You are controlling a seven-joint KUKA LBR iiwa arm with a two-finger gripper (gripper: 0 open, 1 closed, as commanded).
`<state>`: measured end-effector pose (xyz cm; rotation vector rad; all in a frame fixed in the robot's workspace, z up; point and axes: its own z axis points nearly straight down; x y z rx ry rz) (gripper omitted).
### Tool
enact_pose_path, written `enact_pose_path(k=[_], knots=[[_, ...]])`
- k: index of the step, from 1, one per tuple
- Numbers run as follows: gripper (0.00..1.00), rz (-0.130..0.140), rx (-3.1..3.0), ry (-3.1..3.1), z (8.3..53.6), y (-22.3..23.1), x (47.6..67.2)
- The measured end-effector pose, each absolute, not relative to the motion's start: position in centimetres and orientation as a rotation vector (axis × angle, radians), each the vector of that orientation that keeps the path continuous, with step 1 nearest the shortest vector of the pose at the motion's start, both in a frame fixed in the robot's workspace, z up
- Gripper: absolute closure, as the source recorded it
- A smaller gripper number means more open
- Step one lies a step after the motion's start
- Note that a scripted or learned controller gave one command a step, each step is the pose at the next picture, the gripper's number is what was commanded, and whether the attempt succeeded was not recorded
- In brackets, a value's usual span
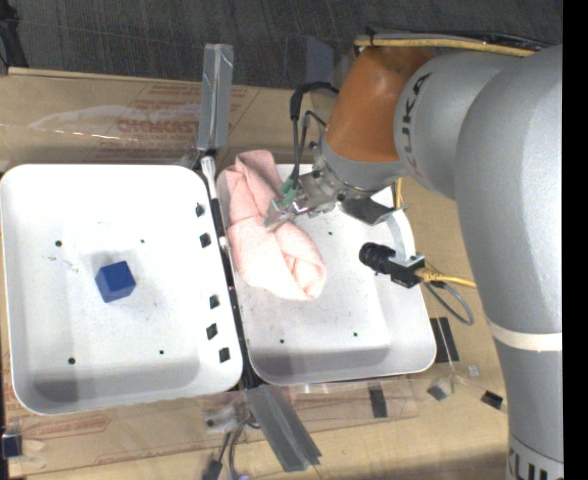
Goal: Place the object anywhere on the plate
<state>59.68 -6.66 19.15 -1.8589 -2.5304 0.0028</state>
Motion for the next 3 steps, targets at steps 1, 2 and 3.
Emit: enact_pose_path(k=[1, 2, 3], knots=[[1.0, 0.003, -1.85, -2.536, 23.1, -6.6, 59.7], [1.0, 0.003, -1.3, -2.859, 23.8, -1.0, 60.5], [1.0, 0.001, -0.697, -3.064, 24.5, 4.5, 61.3]])
